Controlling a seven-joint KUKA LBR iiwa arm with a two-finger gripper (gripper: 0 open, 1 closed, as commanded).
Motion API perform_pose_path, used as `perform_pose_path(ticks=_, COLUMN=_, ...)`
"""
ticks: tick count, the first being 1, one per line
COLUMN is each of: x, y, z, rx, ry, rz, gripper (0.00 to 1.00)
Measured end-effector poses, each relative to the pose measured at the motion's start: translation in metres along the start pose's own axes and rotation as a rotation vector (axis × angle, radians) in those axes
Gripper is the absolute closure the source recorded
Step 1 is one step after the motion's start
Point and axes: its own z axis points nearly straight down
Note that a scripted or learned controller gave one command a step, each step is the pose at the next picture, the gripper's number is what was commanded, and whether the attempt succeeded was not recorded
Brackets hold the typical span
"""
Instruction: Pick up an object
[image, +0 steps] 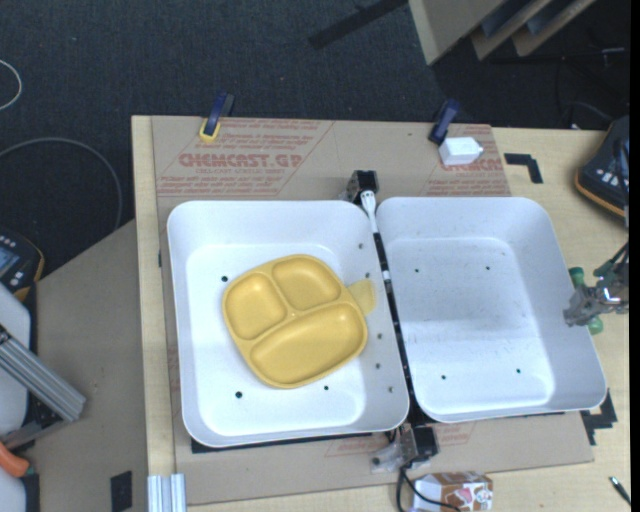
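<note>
A yellow three-compartment plate (295, 320) lies flat in the left white bin (200, 240), slightly right of that bin's middle, with a small yellow tab poking out toward the divider. At the far right rim of the right white bin (480, 225) I see the grey metal tip of my gripper (590, 302) with green bits on it, well away from the plate. It hangs over the bin's right edge, and nothing shows in it.
Both bins rest on a cardboard-covered bench (300, 155). A black cable (380, 255) runs along the seam between them. A small white block (460, 151) sits behind the right bin. A brown carton (460, 492) lies at the front edge.
</note>
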Motion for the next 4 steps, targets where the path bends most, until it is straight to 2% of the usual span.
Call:
perform_pose_path(ticks=1, x=0.004, y=0.035, z=-0.010, rx=-0.018, ry=-0.005, rz=-0.011, gripper=1.00)
perform_pose_path(ticks=2, x=0.004, y=0.035, z=-0.037, rx=-0.019, ry=-0.005, rz=-0.009, gripper=1.00)
perform_pose_path(ticks=3, x=0.004, y=0.047, z=-0.031, rx=-0.017, ry=-0.004, rz=-0.010, gripper=1.00)
perform_pose_path(ticks=4, x=0.005, y=0.088, z=-0.029, rx=-0.019, ry=-0.005, rz=-0.011, gripper=1.00)
